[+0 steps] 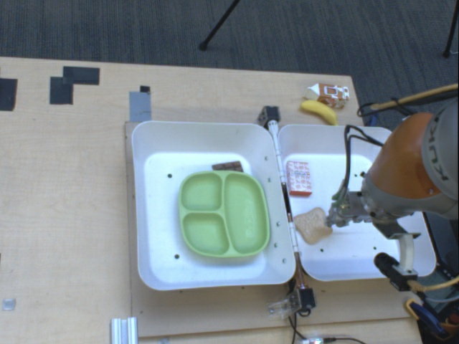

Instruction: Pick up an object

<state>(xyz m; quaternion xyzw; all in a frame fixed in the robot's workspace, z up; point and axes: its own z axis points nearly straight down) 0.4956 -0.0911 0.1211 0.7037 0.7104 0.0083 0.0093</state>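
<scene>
Touching toast slice [311,225], pincer [334,216] beside.

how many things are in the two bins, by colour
green: 1, plate
brown: 1, dark bar
red and white: 1, packet
tan: 1, toast
total: 4

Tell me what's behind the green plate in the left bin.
A dark brown flat item pokes out past the green plate's far edge, on the left bin floor. Its near part is covered.
</scene>
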